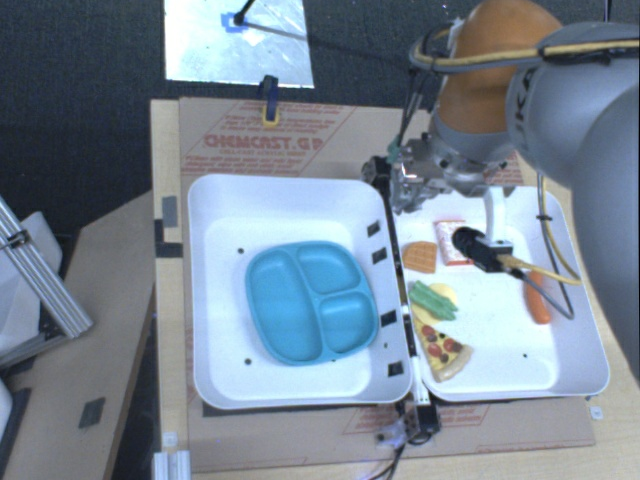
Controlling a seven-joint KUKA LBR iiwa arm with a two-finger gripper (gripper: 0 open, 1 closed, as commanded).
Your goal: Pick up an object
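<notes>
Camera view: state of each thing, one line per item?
gripper: over the right bin's upper left corner, fingers hidden.
blue tray: flat in the left bin, compartments bare.
pizza slice: lying flat in the right bin.
green beans: lying flat, above the pizza slice.
carrot: lying loose near the right wall.
cookie: flat, beside the red card.

Even, bright overhead light washes my two white bins [300, 193] nearly to glare, with only faint shadows. The foil sheet [238, 28] glints. My arm [580, 98] looms soft and blurred, close.
</notes>
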